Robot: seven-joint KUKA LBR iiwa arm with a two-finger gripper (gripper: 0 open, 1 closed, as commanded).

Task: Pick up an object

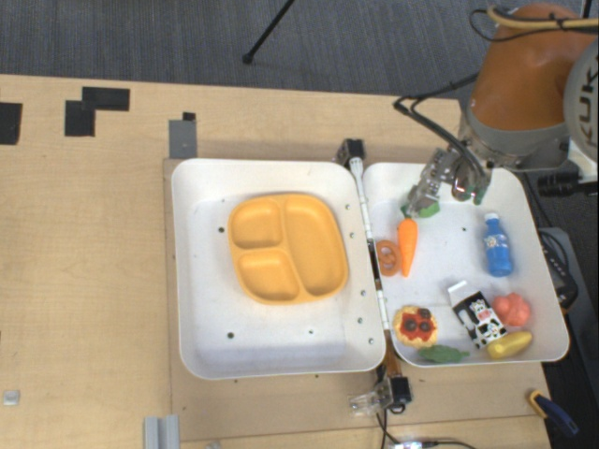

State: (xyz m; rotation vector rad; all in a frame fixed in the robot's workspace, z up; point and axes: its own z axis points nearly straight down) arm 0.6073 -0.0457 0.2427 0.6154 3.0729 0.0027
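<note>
Tool (447, 183) over right bin (524, 204), far-left corner; its opening can't be told.
Toy carrot (407, 244) just below it, near the bin's left wall. Blue bottle (497, 245) well right; bare floor between them. Yellow divided plate (284, 248) fills left bin (201, 279).

Grey carpet floor (140, 17) behind wooden bench (84, 269), seemingly.
</note>
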